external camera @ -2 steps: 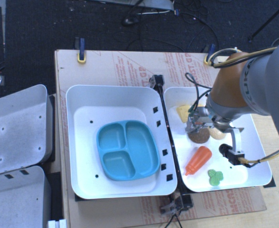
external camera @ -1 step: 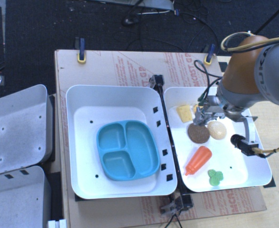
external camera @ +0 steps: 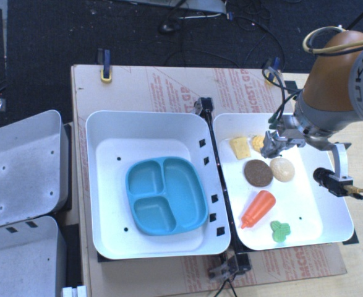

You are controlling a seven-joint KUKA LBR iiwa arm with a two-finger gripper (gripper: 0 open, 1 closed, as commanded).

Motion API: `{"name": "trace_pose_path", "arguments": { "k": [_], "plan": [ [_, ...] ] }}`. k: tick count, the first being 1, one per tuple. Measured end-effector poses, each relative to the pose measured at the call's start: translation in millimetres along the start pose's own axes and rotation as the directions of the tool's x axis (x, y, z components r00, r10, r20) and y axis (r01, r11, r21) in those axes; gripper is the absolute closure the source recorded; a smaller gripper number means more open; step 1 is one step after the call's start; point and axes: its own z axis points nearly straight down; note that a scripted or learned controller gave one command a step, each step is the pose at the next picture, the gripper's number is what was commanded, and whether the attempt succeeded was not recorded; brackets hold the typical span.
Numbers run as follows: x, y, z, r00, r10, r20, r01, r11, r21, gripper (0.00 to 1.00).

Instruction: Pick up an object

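The right white bin (external camera: 329, 224) holds several toy foods: a pale yellow cheese block (external camera: 240, 146), a small yellow piece (external camera: 257, 143), a brown round patty (external camera: 258, 172), a cream egg-like ball (external camera: 282, 169), an orange carrot (external camera: 258, 208) and a green broccoli piece (external camera: 280, 230). My gripper (external camera: 273, 146) hangs low over the back of this bin, just right of the small yellow piece and above the patty and the ball. Its dark fingers point down to the left; nothing shows between them.
The left white bin (external camera: 101, 166) carries a blue divided tray (external camera: 167, 195). A black divider (external camera: 217, 172) runs between the bins. Two white lids lie off the bench at far left (external camera: 20, 159). A clamp (external camera: 106, 67) sits on the bench's back edge.
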Motion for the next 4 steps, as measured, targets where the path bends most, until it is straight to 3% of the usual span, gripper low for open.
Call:
{"name": "trace_pose_path", "arguments": {
  "k": [1,4],
  "plan": [
    [0,1,-53,1.000,-0.001,0.000,0.001,1.000,-0.001,1.00],
    [172,-4,-45,1.000,-0.006,-0.002,0.006,1.000,0.005,1.00]
  ]
}}
